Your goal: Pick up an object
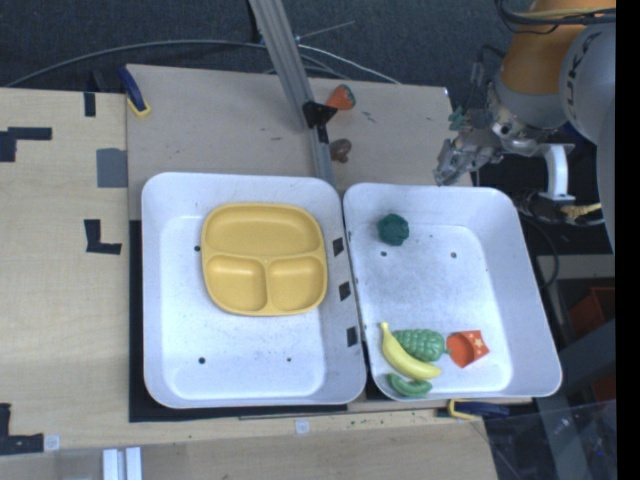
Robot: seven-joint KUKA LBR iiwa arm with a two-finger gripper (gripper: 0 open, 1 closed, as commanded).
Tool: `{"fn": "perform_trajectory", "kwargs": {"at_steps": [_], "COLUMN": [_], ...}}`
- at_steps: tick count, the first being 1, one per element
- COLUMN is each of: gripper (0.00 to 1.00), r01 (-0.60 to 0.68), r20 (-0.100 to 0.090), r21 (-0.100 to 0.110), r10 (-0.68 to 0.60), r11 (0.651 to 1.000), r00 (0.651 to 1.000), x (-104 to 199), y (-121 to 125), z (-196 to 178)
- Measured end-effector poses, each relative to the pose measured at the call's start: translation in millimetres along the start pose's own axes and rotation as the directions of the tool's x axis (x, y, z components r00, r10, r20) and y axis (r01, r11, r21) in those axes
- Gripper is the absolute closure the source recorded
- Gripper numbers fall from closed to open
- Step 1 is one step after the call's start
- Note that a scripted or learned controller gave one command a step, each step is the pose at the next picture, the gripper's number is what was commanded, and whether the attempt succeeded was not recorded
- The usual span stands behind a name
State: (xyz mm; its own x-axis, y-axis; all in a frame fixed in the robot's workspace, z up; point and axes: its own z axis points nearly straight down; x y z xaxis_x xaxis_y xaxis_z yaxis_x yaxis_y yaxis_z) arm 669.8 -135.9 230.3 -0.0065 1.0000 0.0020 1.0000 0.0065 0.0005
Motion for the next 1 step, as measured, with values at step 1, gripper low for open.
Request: {"fn": "perform_trajectory", "kwargs": {"at_steps": [1], "gripper": [1.0], "r01": [0.001], "r20": [0.0], "r21": [0.001], "r10": [-0.001], "r11": [1.0], "r00": [1.0], "x": [60.3], "y": [0.5], "z": [-8.4]}}
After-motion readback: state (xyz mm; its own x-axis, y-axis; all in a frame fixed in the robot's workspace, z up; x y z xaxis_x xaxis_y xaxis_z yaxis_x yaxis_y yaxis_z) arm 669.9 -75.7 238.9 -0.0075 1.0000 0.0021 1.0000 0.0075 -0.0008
